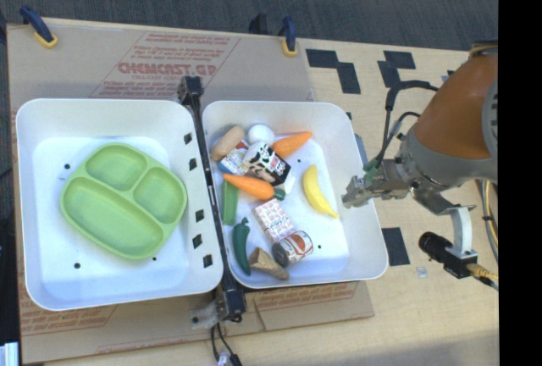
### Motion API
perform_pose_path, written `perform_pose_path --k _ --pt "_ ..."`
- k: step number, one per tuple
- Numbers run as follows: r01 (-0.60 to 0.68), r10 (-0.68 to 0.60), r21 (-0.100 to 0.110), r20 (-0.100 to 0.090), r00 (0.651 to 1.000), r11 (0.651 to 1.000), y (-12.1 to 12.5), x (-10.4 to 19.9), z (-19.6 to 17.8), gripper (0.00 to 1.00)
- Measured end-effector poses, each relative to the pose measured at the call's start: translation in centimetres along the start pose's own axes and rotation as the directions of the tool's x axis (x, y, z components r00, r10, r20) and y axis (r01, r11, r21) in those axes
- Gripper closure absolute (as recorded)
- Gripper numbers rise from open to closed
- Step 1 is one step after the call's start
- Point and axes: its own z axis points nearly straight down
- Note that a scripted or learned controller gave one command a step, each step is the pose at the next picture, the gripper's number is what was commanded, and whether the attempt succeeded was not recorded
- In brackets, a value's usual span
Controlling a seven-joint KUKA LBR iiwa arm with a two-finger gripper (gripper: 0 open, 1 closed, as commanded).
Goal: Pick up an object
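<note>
The right bin (360,154) holds a heap of toy food: a yellow banana (318,191), two orange carrots (292,143) (249,185), a white egg (259,134), a bread roll (226,141), a black-and-white cow-print carton (267,161), a green cucumber (230,202), a dark green pepper (241,244), a red-and-white packet (274,219) and a small can (296,246). My gripper (359,191) hangs over the bin's right rim, just right of the banana and apart from it. Nothing shows between its fingers.
The left bin (34,186) carries a green divided plate (124,198). A black divider bar (203,178) runs between the bins. Blue-and-yellow clamps (289,37) (39,25) grip the cardboard's far edge. The arm's orange band (457,114) fills the right side.
</note>
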Motion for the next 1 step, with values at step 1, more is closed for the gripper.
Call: perform_pose_path --k 1 --pt "-0.002 0.002 -0.003 0.000 1.000 1.000 3.92 2.15 -3.51 1.00"
